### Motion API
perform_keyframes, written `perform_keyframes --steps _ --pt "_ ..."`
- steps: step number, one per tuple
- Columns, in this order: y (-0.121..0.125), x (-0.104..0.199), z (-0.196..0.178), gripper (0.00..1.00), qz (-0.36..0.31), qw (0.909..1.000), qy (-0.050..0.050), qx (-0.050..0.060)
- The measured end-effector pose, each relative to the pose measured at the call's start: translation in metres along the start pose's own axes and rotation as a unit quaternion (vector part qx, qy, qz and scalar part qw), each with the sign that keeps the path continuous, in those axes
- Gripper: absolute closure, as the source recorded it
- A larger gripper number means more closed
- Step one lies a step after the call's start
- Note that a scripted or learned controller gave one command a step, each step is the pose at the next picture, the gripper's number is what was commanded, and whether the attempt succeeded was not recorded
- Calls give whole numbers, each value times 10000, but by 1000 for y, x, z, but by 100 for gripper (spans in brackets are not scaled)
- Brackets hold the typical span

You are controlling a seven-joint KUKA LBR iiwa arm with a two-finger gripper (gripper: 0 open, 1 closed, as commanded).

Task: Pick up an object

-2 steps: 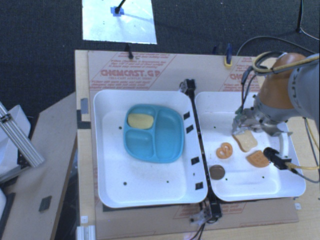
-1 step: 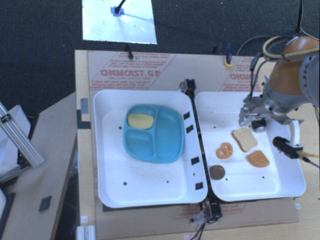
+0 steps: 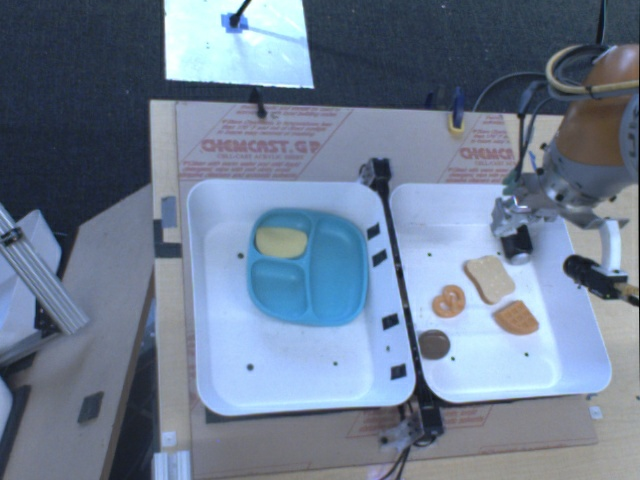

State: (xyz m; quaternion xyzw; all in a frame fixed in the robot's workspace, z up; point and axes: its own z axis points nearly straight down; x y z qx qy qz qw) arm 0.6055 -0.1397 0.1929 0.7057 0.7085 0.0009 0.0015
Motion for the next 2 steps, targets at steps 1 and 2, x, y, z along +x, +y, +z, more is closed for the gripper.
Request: perform_keyframes --steps 1,2 --pt "0 -4 -64 100 -3 10000 -6 -23" --pt "-11 57 -62 100 -17 10000 6 15"
